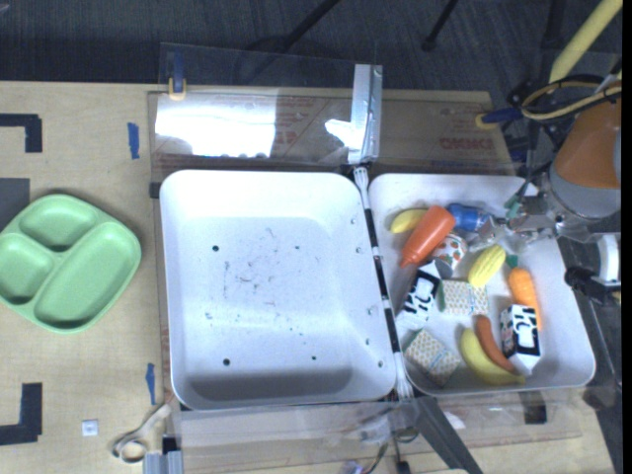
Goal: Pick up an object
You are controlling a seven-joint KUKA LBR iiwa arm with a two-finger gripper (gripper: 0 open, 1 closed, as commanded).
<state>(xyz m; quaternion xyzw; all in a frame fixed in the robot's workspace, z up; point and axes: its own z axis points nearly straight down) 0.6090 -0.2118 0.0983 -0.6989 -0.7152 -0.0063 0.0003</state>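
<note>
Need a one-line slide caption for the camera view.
KUKA arm reaches over the right bin of toy food; left bin alongside, green divided plate on the bench.

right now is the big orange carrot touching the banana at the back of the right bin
Touching. In the camera view the big orange carrot has its upper end lying against the yellow banana, no white bin floor between them.

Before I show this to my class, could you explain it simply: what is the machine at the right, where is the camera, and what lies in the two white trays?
The camera hangs above a wooden bench, looking down at a slant. The grey and orange robot arm reaches in from the right; its gripper hovers over the right bin, holding nothing that I can see. That bin holds toy food and small boxes: an orange carrot, a yellow banana, a corn cob. Beside it sits the left bin. A green divided plate lies far left.
</note>
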